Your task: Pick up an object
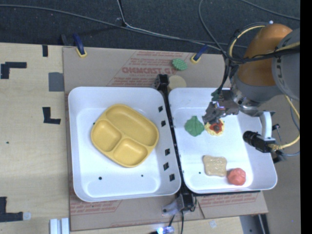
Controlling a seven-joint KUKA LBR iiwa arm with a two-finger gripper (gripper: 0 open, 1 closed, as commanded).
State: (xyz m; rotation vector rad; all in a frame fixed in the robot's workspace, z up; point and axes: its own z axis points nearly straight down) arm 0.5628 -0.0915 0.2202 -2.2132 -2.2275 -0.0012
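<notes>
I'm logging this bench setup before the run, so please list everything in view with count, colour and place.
Bins: 2, white, side by side on the bench.
Divided plate: 1, yellow, three compartments, in the left bin.
Leafy toy piece: 1, green, upper part of the right bin.
Small toy food: 1, yellow with red on top, right of the green piece, just under the gripper.
Toast-like slab: 1, tan, lower part of the right bin.
Round toy: 1, red, lower right corner of the right bin, beside the slab.
Small disc: 1, green, on the cardboard behind the bins.
Clamps: 2, blue and yellow, at the cardboard's back edge.
Gripper: 1, dark, over the right bin.
Arm: 1, grey with orange band, from the right.
</notes>
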